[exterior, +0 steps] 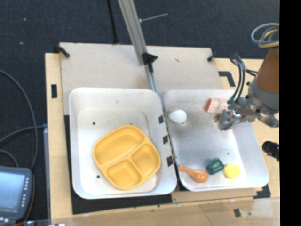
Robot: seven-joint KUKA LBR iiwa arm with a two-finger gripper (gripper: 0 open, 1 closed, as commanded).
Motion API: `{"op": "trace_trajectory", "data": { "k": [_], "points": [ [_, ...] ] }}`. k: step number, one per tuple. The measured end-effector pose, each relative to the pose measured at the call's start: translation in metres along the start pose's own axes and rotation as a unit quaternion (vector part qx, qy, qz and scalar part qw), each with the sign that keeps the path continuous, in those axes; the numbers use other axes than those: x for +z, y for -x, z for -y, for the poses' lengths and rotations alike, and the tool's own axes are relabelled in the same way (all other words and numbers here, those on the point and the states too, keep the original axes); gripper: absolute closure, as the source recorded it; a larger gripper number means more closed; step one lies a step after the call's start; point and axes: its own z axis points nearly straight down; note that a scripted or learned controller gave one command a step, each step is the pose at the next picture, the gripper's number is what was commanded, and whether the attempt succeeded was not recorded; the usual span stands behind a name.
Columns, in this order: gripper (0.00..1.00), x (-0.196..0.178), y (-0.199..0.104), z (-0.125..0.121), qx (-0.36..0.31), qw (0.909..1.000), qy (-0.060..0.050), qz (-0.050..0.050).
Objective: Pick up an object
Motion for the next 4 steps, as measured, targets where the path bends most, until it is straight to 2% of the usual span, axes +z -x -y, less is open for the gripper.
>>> {"op": "trace_trajectory", "data": {
  "k": [1,4],
  "points": [
    [1.00,0.016,-0.052,-0.008,0.000,1.0000,0.000,0.000],
    [1.00,0.010,-0.214,-0.026,0.000,1.0000,0.000,0.000]
  ]
}}
